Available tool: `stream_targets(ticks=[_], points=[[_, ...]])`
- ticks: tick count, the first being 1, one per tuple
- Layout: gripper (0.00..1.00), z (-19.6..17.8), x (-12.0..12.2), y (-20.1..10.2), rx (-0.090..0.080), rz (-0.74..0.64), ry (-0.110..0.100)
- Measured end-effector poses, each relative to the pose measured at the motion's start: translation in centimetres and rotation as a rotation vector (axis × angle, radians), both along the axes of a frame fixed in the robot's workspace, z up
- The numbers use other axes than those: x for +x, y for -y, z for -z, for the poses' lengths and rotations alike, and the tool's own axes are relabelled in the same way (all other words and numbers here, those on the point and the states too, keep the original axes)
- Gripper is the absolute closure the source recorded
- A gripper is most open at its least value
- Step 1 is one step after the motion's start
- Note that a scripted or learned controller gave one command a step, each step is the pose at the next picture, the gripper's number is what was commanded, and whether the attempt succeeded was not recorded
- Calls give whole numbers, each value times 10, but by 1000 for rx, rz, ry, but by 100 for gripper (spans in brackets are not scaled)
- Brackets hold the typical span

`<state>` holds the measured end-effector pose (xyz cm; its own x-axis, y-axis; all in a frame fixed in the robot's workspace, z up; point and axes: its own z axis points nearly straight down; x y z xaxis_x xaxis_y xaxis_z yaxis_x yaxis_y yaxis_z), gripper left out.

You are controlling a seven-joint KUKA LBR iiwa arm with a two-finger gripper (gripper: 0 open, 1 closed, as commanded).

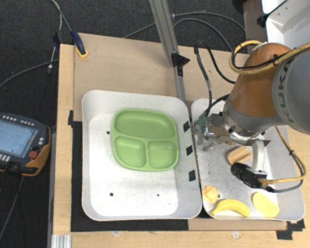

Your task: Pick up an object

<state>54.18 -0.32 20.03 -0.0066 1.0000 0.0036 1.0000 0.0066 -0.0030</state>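
Two white bins sit side by side on the surface (128,64). The left bin (92,196) holds a green divided plate (145,139). In the right bin (216,169) lie a banana (228,207), a yellow round piece (265,204) and a tan piece (238,154). The end effector (207,132) hangs over that bin's left side; whether it is released or clenched cannot be told.

Green divided plastic plate (145,140) lies in the left white bin (100,191); yellow banana (229,208) in the right bin (218,172).
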Motion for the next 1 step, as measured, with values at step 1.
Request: stream_targets(ticks=[1], points=[[100,-1,-7,-52,0,-1,0]])
